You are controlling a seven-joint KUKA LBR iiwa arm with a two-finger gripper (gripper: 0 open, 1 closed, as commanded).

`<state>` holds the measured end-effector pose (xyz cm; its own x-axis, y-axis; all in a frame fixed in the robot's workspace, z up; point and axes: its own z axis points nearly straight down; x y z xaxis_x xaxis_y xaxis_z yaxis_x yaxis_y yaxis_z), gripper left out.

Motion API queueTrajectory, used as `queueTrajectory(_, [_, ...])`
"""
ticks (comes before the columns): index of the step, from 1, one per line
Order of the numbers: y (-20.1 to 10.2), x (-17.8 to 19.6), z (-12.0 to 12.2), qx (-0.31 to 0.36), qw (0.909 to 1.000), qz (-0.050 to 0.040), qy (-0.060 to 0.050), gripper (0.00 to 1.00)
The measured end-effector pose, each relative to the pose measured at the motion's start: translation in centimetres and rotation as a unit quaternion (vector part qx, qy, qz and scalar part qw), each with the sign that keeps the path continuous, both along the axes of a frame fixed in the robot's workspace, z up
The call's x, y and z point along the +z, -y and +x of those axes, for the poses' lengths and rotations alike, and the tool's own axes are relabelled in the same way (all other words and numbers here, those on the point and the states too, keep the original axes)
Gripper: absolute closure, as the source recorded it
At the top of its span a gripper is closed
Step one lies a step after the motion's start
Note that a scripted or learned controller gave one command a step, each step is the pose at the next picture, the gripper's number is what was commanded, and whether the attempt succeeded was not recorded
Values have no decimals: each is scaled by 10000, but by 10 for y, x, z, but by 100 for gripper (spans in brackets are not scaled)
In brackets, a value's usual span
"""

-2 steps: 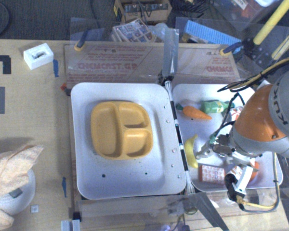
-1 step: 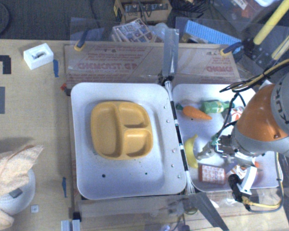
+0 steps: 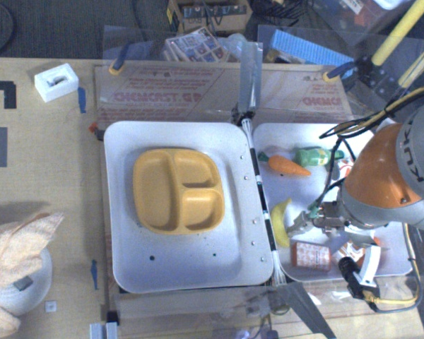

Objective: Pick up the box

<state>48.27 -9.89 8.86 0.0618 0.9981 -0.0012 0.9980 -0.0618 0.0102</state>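
Small red-brown carton box (image 3: 312, 255) lies in right white plastic bin (image 3: 403, 263), near front wall, long axis left-right. Two-finger gripper (image 3: 318, 221) hovers just above-behind box; finger spread impossible to judge; nothing visibly held.

The right bin (image 3: 265, 182) was crowded: a carrot (image 3: 288, 165) and a green item (image 3: 312, 157) lay at its far end, a yellow object (image 3: 280, 222) and the box (image 3: 312, 255) near the front. Bare floor lay between. In the left bin (image 3: 120, 189), open white surface ringed a yellow divided plate (image 3: 177, 189).
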Motion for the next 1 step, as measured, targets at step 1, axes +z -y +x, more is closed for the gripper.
queueTrajectory(1, [-3,0,19,-75,10000,-1,-9,0])
